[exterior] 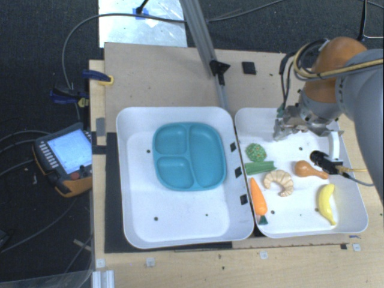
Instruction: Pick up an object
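While 2 white bins are set side by side on the bench, 1 blue plate (189, 156) with 3 parts is seen in the left bin (138, 221). In the right bin (354, 218), 6 toy foods are counted: 1 broccoli (256, 152), 1 green bean pod (259, 167), 1 croissant (280, 181), 1 carrot (258, 197), 1 banana (327, 203) and 1 orange gourd (307, 169). The gripper (287, 126) is seen above the back of the right bin, near the broccoli. Nothing is seen held in it, and whether it is spread or closed cannot be told.
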{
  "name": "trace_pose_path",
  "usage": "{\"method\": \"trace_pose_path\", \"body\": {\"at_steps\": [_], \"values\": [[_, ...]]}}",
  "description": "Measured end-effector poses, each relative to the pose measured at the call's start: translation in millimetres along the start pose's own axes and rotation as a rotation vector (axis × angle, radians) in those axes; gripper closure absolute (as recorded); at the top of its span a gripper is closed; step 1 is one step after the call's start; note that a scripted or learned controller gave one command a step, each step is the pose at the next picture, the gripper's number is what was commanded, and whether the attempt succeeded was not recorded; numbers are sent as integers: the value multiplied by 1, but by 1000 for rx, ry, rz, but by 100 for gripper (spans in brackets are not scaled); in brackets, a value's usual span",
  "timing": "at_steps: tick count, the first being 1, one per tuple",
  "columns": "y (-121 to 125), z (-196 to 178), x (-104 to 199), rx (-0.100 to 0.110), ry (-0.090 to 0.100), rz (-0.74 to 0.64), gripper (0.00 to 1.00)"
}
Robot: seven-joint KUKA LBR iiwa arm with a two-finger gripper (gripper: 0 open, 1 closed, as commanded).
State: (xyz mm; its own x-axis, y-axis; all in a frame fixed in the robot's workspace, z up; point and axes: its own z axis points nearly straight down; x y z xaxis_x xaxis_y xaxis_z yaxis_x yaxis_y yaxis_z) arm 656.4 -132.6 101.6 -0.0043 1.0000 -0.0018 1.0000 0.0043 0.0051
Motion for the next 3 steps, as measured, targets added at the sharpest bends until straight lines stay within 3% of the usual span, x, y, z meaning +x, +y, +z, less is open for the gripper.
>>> {"method": "trace_pose_path", "body": {"at_steps": [2, 3], "values": [[10, -104, 9, -3, 0, -3, 100], [12, -133, 9, 0, 1, -3, 100]]}}
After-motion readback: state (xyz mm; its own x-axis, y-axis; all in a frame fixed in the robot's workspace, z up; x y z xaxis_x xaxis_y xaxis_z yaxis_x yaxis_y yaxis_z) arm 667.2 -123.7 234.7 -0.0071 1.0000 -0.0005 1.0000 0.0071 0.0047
